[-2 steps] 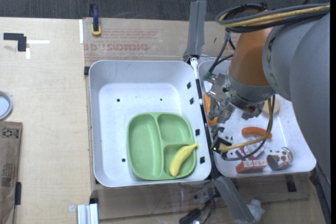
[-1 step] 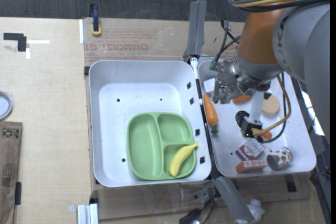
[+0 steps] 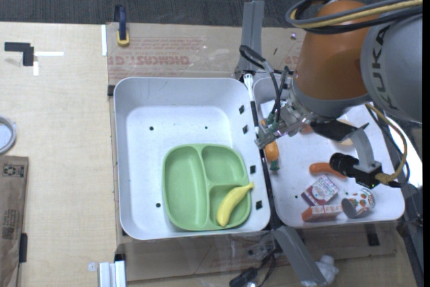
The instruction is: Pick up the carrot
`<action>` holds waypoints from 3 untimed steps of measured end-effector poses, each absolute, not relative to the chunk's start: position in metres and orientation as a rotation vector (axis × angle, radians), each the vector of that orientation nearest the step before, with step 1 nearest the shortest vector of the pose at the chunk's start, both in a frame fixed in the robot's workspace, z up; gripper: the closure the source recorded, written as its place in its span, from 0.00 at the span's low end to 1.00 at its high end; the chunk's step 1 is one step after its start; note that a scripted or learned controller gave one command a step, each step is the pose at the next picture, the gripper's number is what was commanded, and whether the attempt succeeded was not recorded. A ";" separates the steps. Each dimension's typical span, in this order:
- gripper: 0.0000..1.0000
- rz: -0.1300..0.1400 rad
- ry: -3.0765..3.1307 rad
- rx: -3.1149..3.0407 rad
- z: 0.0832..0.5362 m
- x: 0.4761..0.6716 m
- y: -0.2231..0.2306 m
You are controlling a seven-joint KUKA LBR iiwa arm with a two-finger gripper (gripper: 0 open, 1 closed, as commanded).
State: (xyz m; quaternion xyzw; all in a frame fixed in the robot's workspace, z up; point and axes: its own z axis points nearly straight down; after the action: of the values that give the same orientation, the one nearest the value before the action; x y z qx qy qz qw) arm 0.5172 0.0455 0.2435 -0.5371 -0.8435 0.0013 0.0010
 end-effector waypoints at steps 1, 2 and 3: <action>1.00 0.002 -2.853 -1.318 0.290 0.479 0.011; 1.00 0.002 -2.759 -1.505 0.337 0.479 0.018; 1.00 0.006 -2.299 -2.139 0.227 0.477 0.084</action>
State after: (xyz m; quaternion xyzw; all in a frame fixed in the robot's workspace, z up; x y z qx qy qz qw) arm 0.4771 0.0844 0.2268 -0.6811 -0.7322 0.0021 0.0007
